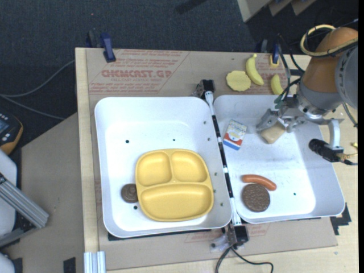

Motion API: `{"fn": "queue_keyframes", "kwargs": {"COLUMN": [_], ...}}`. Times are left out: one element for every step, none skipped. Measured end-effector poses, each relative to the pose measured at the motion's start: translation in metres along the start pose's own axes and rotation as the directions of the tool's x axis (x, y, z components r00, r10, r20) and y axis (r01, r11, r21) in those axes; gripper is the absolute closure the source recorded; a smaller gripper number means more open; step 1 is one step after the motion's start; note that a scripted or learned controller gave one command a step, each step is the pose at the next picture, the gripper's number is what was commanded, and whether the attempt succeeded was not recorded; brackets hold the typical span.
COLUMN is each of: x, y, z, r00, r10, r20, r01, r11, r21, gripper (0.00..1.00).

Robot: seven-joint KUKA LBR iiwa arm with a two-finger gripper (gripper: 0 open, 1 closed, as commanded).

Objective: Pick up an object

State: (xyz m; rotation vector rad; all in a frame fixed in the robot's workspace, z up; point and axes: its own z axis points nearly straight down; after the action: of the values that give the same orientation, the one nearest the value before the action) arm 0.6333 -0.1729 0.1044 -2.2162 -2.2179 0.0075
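Pincer (277, 125) sits low in the right bin (318, 206), right at a small tan block (273, 133); can't tell if it's got it between the tips or is just touching. I'd make sure the block is centred before closing, then lift straight up. Small carton (234, 135) just to its left, so don't drift that way.

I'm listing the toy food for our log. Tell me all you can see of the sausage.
The sausage is a short orange-red link, smooth like plastic, with rounded ends. It lies flat and slightly slanted on the floor of the right bin, near the front. Just below it sits a brown round patty, close or barely touching.
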Motion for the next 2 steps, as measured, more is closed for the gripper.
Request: {"fn": "queue_keyframes", "kwargs": {"x": [-0.004,-0.004], "y": [0.010,0.011], "z": [0.021,0.008], "r00": [1.000,1.000], "r10": [-0.001,-0.001], "r20": [0.002,0.003], "r01": [0.001,0.001], "r11": [1.000,1.000], "r21": [-0.007,-0.012], "gripper": [0.00,1.00]}}
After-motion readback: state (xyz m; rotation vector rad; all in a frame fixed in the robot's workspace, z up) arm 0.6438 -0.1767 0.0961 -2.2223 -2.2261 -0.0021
